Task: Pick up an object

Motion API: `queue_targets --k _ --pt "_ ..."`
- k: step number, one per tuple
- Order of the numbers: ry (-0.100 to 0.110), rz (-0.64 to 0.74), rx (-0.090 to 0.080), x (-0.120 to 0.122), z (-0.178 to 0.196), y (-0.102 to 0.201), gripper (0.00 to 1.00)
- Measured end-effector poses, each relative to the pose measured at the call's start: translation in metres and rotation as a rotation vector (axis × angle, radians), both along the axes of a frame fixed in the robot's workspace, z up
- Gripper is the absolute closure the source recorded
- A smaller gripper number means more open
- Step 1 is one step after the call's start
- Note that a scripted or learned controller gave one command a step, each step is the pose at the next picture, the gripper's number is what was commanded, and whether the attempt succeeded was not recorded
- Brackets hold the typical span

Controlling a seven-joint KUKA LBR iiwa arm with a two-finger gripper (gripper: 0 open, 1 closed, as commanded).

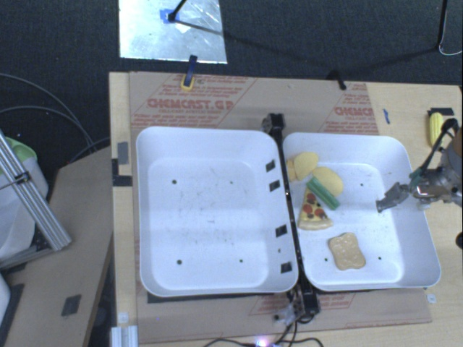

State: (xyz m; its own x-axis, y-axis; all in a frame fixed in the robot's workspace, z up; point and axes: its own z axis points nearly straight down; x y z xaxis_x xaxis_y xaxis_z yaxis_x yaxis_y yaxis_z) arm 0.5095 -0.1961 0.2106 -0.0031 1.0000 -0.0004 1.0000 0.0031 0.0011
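I see the arm coming in from the right edge, low over the right bin (416, 215), with only its wrist end and the gripper (385, 202) in my view. The gripper reaches leftward and slightly down, its dark tip above the bin's bare floor near the right wall. I cannot tell whether the fingers are open or closed; the tip is too small and blurred, and I see nothing between them.

The things to pick lie in the left half of that same bin, well apart from the gripper. A pale yellow round piece (303, 164) sits nearest the divider, touching a second yellow piece (328, 179) just to its right. A green stick (323, 194) lies at a slant beside them, and below it a pizza slice (314, 212) points up toward it. A tan toast-shaped piece (347, 251) rests alone nearer the front wall.

The left bin (210, 212) sits beside it on the surface (246, 100), which carries red lettering.
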Motion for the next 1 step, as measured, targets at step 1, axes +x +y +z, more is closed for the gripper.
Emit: queue_targets --k 1 --pt "0.001 0.008 0.003 0.0004 -0.1317 0.0915 0.00"
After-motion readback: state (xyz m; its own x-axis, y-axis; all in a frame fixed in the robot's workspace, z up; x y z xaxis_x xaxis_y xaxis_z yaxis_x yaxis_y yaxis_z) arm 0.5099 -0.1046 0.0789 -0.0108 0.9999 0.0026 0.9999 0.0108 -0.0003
